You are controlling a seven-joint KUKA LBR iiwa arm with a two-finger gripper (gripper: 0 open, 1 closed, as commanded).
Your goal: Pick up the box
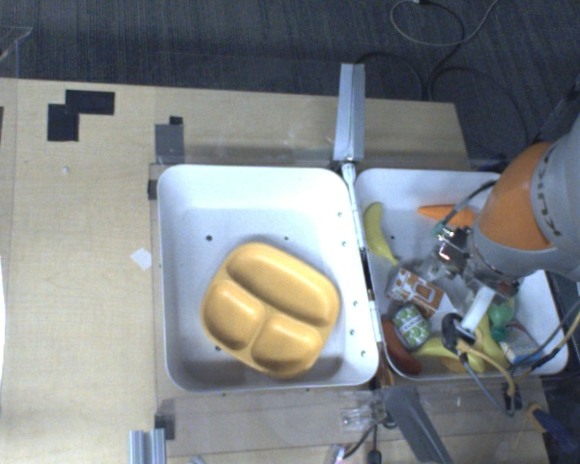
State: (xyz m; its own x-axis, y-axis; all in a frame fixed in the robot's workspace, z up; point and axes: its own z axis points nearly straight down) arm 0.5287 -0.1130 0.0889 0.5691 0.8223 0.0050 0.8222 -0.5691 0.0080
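Two shallow white bins sat side by side on the bench, seen from above at a slant.

Pos. of task item: the box, small, brown-and-white, lay in the right-hand bin near its ctr, among clutter.

Pos. of the tool: over the same bin, just beside the box. The box lay toward view-left of it and slightly nearer the camera. Its long axis appeared to run diag., upper-left to lower-right in view.

State of tool: cannot tell whether apart or together; nothing seen held.

Neighbours: banana by the divider; green round item close against the box's near side; orange item behind.

Judgement: approach would need a short shift view-left, w/ little clearance.

Surroundings: left-hand bin held a yellow tray; dark carpet beyond the bench.
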